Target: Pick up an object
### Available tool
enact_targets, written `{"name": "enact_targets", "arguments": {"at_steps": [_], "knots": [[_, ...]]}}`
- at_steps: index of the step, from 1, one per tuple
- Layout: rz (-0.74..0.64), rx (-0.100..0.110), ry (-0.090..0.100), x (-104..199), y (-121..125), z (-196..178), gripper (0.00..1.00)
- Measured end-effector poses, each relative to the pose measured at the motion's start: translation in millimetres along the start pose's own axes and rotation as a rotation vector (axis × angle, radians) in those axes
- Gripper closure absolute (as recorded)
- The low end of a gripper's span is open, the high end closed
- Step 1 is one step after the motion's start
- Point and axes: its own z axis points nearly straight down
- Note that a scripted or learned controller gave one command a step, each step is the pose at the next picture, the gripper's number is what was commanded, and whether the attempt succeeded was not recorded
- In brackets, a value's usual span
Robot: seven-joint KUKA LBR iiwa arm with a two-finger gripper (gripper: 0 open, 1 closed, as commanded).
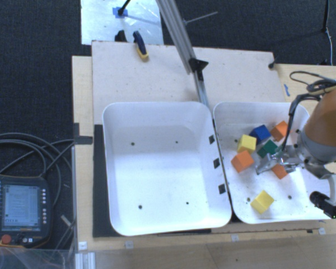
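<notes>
Left bin (pixel 157 167): on the bench (pixel 235 74), beside the right bin, their rims touching.
Right bin (pixel 241 206): holds all the blocks.
Block cluster (pixel 259 144): toward the bin's rear, blocks close together.
Lone block (pixel 262 202): nearer the front rim, apart from the cluster.
Gripper (pixel 269 164): in the right bin, at the cluster's front edge.
Pendant (pixel 19 209): left of the bench.

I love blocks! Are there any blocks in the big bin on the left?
No, the blocks all lie in the right bin, beside the tool.
</notes>
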Motion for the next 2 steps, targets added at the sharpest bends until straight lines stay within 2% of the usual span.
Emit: {"name": "enact_targets", "arguments": {"at_steps": [1,2], "knots": [[0.002,-0.012,-0.006,-4.4,4.9,11.0,0.00],[0.000,-0.017,-0.007,-4.9,6.2,-1.1,1.00]]}}
